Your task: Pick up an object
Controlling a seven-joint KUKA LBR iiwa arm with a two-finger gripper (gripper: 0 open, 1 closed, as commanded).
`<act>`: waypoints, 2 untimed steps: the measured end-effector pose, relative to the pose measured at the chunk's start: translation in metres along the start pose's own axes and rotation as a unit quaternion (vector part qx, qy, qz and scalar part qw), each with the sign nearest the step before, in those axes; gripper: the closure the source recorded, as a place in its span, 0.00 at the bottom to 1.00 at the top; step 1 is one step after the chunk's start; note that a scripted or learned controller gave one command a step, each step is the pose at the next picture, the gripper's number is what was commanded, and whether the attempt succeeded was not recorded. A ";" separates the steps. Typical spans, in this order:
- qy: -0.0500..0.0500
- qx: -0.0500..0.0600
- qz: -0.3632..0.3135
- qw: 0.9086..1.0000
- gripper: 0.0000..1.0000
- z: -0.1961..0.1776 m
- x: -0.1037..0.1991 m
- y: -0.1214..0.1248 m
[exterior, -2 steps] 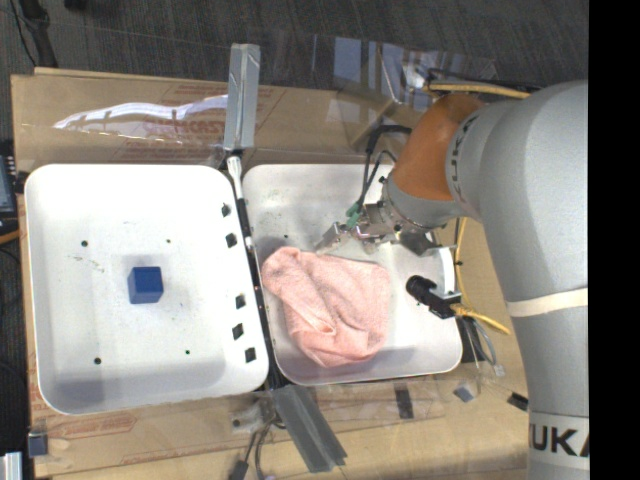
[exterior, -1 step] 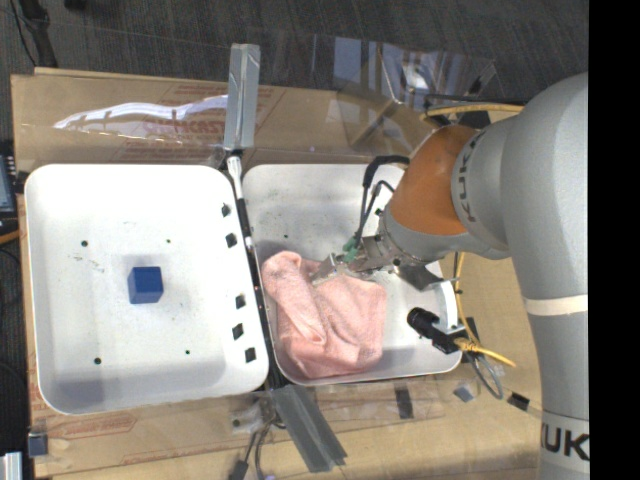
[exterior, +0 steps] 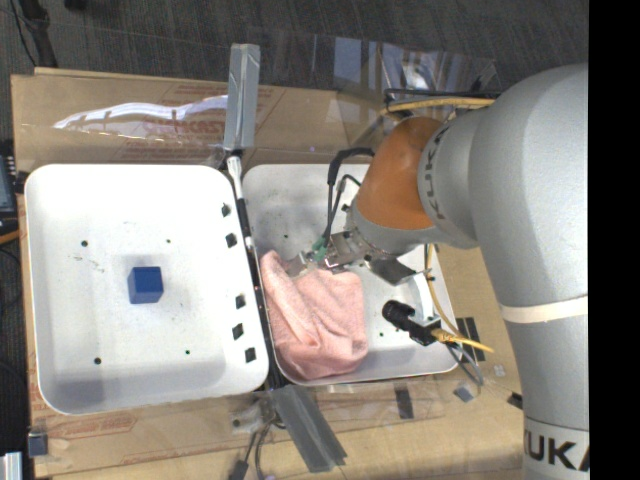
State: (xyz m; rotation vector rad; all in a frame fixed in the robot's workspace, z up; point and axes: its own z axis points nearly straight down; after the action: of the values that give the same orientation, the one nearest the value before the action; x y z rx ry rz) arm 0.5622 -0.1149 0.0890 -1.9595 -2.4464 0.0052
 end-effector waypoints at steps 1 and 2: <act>0.001 0.003 -0.002 1.000 1.00 -0.007 -0.001 0.000; -0.001 0.000 0.100 0.995 1.00 -0.101 0.019 0.060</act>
State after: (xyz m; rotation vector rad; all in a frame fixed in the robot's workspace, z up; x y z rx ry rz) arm 0.6175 -0.0838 0.1893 -2.1951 -2.2403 0.0073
